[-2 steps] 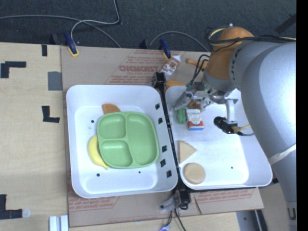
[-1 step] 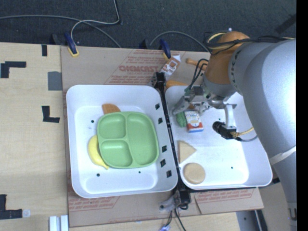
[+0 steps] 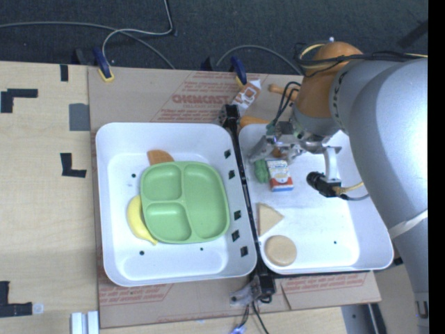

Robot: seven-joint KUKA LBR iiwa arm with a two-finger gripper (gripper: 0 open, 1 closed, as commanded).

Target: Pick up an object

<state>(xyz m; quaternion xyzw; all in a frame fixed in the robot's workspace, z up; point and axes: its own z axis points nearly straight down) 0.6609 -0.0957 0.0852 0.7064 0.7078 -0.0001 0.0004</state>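
My gripper (image 3: 280, 147) hangs low over the back left of the right bin (image 3: 348, 245). Just in front of it lies a small red and white carton (image 3: 280, 177), with a green object (image 3: 260, 170) against the carton's left side. Whether the gripper touches either one is unclear. Nearer the front of this bin lie a tan wedge (image 3: 269, 217) and a round tan disc (image 3: 281, 250). The left bin (image 3: 118, 256) holds a green divided plate (image 3: 185, 202), a yellow banana (image 3: 138, 222) tucked under the plate's left edge, and a brown piece (image 3: 159, 157) behind the plate.
The grey arm (image 3: 389, 131) with its orange band (image 3: 321, 82) covers the right bin's back right. A black cable plug (image 3: 321, 182) hangs beside the carton. The black divider (image 3: 240, 186) runs between the bins. Cables and clamps lie at the bench's back edge.
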